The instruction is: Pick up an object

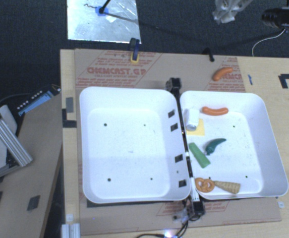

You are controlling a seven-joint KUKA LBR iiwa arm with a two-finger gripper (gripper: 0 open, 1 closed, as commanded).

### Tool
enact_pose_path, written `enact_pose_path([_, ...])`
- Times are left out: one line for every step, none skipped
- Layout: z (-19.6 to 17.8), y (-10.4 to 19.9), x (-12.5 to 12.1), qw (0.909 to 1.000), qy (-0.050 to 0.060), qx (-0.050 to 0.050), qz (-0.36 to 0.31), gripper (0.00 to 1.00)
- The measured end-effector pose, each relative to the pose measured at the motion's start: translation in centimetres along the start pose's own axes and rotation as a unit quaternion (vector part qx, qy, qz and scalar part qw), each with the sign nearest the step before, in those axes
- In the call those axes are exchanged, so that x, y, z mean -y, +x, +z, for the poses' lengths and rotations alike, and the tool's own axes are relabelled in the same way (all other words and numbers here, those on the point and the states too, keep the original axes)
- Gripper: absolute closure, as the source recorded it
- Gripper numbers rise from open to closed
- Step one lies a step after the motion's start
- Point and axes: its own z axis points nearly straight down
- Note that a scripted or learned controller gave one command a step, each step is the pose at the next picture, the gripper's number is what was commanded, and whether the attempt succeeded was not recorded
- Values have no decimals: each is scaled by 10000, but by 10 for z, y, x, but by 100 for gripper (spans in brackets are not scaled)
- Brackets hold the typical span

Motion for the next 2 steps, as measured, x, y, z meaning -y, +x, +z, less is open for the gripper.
enact_pose_path([1,-99,0,10000,16,10,33,100])
enact_pose_path([26,-221,1,10000,31,14,46,100])
